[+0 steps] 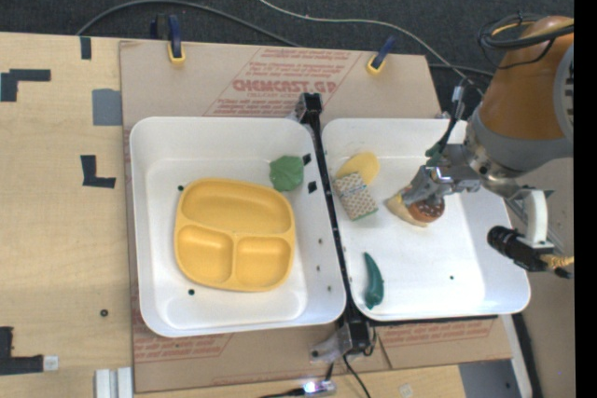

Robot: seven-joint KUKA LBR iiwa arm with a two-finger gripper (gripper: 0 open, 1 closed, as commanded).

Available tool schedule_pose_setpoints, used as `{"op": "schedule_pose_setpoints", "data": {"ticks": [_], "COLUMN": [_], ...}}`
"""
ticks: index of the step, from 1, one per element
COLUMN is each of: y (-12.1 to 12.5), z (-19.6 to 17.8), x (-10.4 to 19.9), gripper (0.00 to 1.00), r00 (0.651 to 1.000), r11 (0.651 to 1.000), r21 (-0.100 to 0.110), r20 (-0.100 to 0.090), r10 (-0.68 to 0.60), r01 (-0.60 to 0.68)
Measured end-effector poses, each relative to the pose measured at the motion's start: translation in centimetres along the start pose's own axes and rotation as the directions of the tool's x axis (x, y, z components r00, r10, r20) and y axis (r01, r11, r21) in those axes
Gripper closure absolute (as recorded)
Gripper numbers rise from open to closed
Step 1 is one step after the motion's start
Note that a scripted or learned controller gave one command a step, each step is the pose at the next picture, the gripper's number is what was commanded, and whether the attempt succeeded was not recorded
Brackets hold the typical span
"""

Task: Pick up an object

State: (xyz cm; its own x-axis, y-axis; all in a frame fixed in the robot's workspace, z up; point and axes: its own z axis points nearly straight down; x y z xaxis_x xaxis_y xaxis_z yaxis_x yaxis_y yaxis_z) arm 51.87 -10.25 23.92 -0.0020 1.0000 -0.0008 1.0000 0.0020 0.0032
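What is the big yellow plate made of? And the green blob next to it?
The yellow plate looks like smooth moulded plastic: even colour, rounded compartments, soft shine. The green blob looks matte and lumpy, maybe rubber, foam or soft plastic toy food; the view is too small to be sure.

you see: bins 2 [149,144] [504,294] | yellow divided plate 1 [233,233] | green lump 1 [287,171] | yellow piece 1 [362,166] | patterned block 1 [355,197] | teal piece 1 [372,279] | brown-tan item 1 [422,210]
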Motion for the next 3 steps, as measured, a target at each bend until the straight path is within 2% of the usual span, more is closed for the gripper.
{"op": "schedule_pose_setpoints", "data": {"ticks": [1, 2, 3], "y": [0.2, 1.9, 2.1], "z": [-0.5, 0.0, 1.7], "x": [5.7, 10.7, 15.9], "gripper": [1.00, 1.00, 1.00], "r00": [1.000, 1.000, 1.000], "r11": [1.000, 1.000, 1.000], "r21": [0.004, 0.005, 0.008], "r20": [-0.002, -0.002, -0.001], "r10": [-0.005, -0.005, -0.004], "r01": [0.005, 0.005, 0.004]}}
